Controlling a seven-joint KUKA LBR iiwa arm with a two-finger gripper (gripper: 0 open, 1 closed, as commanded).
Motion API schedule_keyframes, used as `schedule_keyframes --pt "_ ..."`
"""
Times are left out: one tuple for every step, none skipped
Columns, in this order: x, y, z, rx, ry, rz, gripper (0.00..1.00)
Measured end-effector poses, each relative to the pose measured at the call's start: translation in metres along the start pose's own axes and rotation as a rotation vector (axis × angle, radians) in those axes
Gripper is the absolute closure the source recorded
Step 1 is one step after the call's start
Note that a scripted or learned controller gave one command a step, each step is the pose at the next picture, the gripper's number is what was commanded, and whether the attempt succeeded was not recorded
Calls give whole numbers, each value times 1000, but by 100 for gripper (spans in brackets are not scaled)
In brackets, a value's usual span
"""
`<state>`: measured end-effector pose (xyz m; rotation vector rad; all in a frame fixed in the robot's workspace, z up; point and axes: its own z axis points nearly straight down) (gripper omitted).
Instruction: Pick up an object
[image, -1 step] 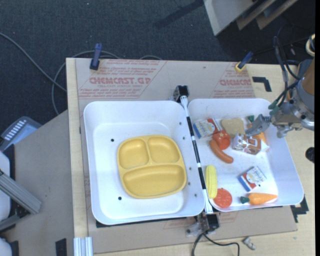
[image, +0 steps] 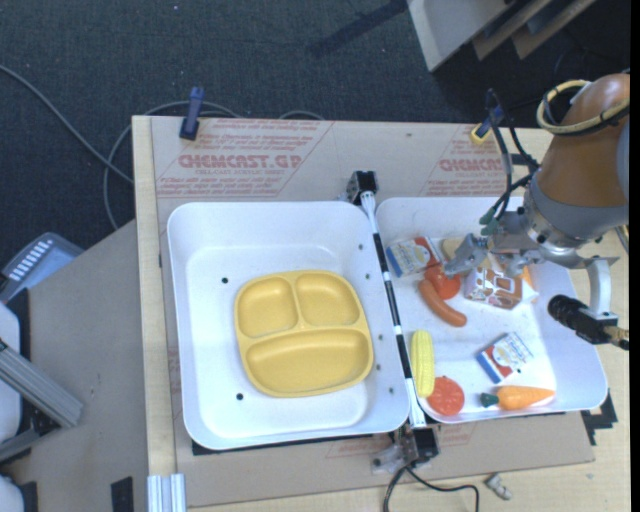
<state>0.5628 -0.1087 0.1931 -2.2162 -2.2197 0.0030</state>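
The right bin (image: 560, 365) holds several toy foods. An orange-red sausage (image: 445, 303) lies near its middle left, and a blue-and-white packet (image: 406, 257) sits above that. A brown-and-white packet (image: 497, 288) lies just under my gripper (image: 482, 258), which hangs low over the bin's upper middle and partly hides it. Whether anything is held is unclear from this angle. A corn cob (image: 423, 362), a red tomato (image: 446, 396), a carrot (image: 523, 397) and a small red-and-blue box (image: 503, 355) lie along the near side.
The left bin (image: 200, 300) holds a yellow divided plate (image: 302, 332). The grey arm with its orange band (image: 588, 150) covers the right bin's upper right corner. A black part (image: 575, 315) sticks out over the bin's right edge.
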Motion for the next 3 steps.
schedule_keyframes --pt "17 12 110 -3 -1 1 0" --pt "16 12 98 -7 -2 2 100" --pt "82 13 7 -9 -1 -1 100"
